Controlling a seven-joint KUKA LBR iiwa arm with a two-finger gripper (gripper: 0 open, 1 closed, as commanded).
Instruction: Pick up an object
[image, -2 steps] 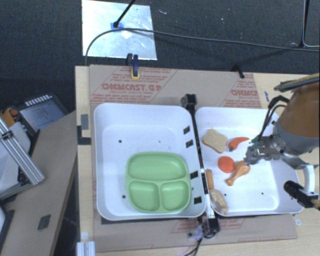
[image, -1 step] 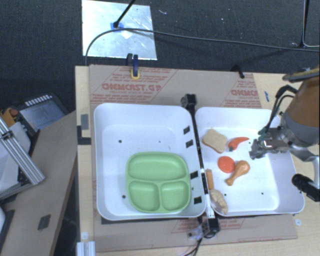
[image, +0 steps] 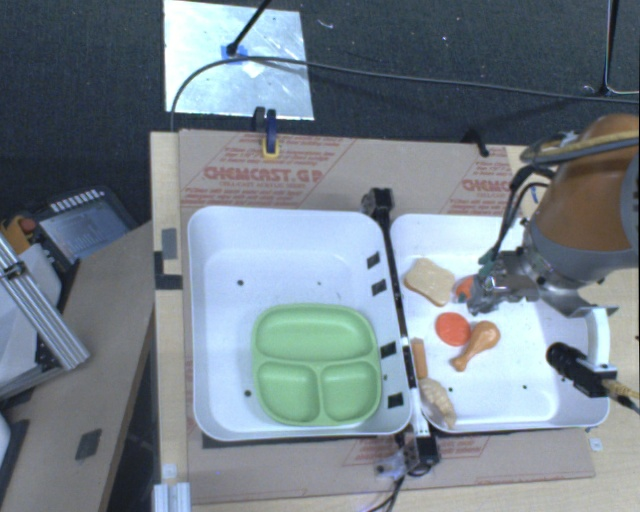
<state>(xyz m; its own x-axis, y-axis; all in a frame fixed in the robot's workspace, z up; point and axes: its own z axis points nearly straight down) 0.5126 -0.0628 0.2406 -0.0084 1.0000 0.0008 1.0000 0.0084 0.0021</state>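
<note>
White bins (image: 220, 300) sit side by side; we see the green tray (image: 315, 362) in the left, food toys in the right. Our gripper (image: 487, 290) hangs low over the tomato (image: 452, 327) and drumstick (image: 476, 343), likely for a grasp; its opening we cannot tell.

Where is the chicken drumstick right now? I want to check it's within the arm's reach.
The drumstick lies in the right bin, just right of the orange disc and below the gripper.
</note>
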